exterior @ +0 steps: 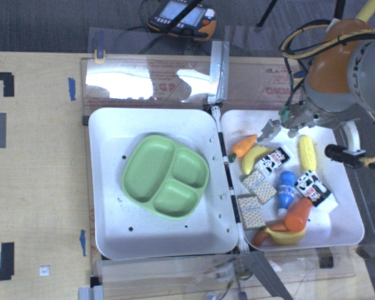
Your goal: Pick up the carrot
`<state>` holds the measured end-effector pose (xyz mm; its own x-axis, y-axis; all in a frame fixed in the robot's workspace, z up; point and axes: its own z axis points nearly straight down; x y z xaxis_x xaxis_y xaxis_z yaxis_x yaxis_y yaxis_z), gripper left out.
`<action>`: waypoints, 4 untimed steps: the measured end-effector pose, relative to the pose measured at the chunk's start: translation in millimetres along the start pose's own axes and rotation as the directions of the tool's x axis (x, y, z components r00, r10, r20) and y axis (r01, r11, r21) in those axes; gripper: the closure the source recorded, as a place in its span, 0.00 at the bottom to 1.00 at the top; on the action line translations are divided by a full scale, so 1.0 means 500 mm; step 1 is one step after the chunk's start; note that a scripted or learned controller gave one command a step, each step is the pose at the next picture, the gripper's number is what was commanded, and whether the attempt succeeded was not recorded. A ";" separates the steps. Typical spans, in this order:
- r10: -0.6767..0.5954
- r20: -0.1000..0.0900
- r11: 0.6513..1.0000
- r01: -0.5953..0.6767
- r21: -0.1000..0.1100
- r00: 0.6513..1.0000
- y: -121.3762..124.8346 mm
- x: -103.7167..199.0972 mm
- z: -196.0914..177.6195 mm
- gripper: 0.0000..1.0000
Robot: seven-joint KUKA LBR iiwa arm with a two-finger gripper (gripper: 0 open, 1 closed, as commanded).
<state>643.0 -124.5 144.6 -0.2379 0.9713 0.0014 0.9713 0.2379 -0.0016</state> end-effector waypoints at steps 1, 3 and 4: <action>-0.129 0.004 0.992 0.129 -0.006 0.992 0.067 0.087 -0.083 0.00; -0.083 0.003 0.997 0.083 -0.006 0.997 -0.049 0.035 0.116 0.00; 0.204 0.002 0.979 -0.204 -0.005 0.979 -0.052 0.013 0.113 0.00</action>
